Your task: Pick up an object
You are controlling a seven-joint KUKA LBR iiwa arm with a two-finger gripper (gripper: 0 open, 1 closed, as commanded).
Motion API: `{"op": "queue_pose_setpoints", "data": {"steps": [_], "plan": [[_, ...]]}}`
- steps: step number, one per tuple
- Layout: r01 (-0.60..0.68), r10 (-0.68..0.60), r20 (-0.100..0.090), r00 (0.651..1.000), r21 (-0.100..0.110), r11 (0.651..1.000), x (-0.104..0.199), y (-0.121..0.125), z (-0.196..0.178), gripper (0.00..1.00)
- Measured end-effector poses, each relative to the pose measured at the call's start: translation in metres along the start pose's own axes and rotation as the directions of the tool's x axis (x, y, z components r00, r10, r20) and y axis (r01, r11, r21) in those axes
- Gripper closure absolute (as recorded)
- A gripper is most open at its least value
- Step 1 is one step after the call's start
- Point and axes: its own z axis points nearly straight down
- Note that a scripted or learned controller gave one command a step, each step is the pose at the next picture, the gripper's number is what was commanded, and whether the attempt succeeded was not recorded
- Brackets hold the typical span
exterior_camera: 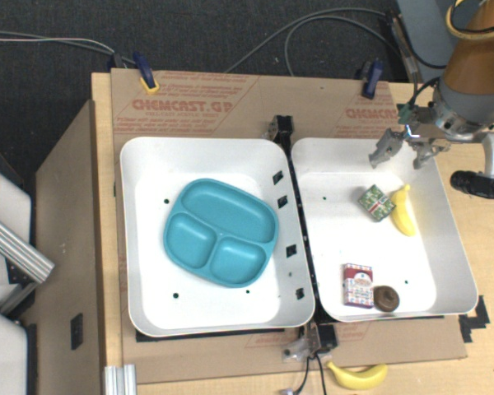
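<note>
My gripper [404,151] hangs over the far right part of the right bin [329,163], its two fingers spread open with nothing between them. Just below it lie a yellow banana [404,211] and a small green box [377,203], side by side. Near the bin's front edge sit a red and white carton [358,285] and a brown round object [386,299], touching each other.
The left bin [148,171] holds a blue divided plate [221,231]. A second banana [359,375] lies on the bench in front of the bins. Clamps [146,74] hold the cardboard at the back, and cables run behind.
</note>
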Motion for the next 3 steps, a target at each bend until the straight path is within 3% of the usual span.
{"op": "queue_pose_setpoints", "data": {"steps": [1, 3], "plan": [[0.003, -0.003, 0.003, 1.000, -0.015, 1.000, 0.001, 0.003, -0.010, 0.00], [0.004, -0.004, 0.001, 1.000, -0.009, 1.000, -0.003, 0.013, 0.101, 0.00]]}}
